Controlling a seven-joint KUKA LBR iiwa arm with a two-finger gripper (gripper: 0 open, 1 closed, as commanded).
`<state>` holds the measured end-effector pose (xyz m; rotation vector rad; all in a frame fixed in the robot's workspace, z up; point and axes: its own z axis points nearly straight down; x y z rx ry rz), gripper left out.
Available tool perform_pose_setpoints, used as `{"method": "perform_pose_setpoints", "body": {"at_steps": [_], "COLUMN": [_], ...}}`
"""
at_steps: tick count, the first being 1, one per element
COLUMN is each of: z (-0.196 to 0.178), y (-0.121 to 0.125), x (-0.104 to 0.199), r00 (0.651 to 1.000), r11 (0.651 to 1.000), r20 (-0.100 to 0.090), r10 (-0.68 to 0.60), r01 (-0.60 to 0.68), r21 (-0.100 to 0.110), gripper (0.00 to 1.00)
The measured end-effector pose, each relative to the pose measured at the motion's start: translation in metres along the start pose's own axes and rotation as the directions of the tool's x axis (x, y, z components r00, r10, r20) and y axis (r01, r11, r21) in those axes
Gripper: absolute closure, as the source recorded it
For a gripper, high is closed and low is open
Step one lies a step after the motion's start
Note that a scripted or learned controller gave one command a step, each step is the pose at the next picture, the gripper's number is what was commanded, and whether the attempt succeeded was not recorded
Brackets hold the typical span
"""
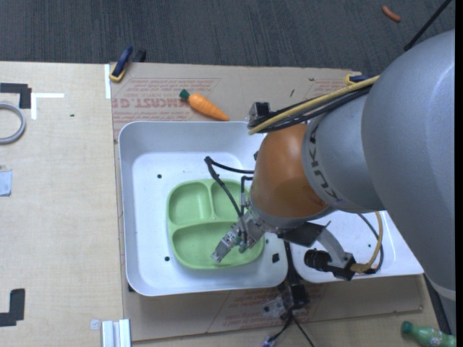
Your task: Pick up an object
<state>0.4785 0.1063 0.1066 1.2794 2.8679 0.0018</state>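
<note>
Partial white "KUKA" lettering on the grey arm (405, 143); upside-down red cardboard (163, 100) print.

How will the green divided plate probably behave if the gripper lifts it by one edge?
The green plate looks like stiff moulded plastic, so probably rigid and light. It is wide and shallow, so an edge grip by the gripper may let it tilt or slip.

Toy carrot (205, 105) on cardboard, blue clamp (121, 62), green bottle (428, 332), tape ring (10, 122)

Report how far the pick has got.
Done: the hand is down in the left bin, over the green divided plate. In hand: nothing visibly gripped; the plate lies flat on the bin floor. Left: grip and lift. The toy carrot lies outside on the cardboard.
</note>
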Motion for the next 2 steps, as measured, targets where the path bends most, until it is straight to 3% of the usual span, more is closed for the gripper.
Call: {"method": "perform_pose_setpoints", "body": {"at_steps": [1,2], "z": [-0.007,-0.204], "y": [0.000,0.046], "x": [0.000,-0.036], "r00": [1.000,0.999], "r11": [1.000,0.999], "r20": [0.000,0.002], "r10": [0.003,-0.039], "r01": [-0.003,0.039], "r21": [0.000,0.000], "gripper": [1.00,1.00]}}
